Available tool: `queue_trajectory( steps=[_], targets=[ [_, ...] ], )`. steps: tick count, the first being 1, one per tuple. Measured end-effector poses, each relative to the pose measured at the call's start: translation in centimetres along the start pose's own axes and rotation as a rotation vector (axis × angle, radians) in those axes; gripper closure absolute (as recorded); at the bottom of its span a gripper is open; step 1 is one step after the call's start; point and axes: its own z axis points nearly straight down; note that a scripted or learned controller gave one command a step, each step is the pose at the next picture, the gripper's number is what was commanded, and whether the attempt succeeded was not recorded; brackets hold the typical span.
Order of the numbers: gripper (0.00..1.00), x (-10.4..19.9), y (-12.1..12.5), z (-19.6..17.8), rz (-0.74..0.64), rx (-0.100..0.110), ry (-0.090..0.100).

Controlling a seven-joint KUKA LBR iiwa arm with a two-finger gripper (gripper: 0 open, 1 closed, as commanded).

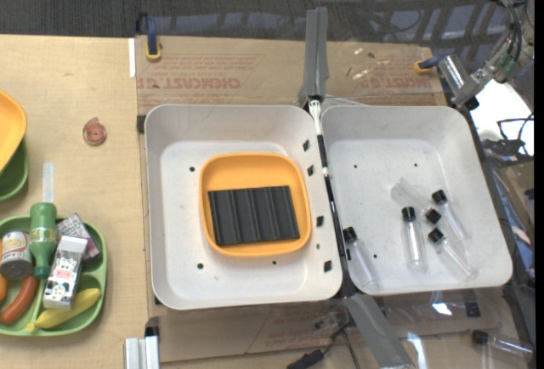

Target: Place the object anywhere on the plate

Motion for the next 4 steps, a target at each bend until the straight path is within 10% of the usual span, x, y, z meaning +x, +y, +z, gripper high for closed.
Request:
queue_trajectory(
  steps=[1,2,4],
  targets=[
    [1.00,-0.5,-0.3,-11.2,-0.219,0.000,0.000],
    [0.00,-0.5,-0.3,-11.2,-0.219,0.000,0.000],
    [0.00,1.1,-2.6,-10.1,-0.816,-0.002,0.002]
  ],
)
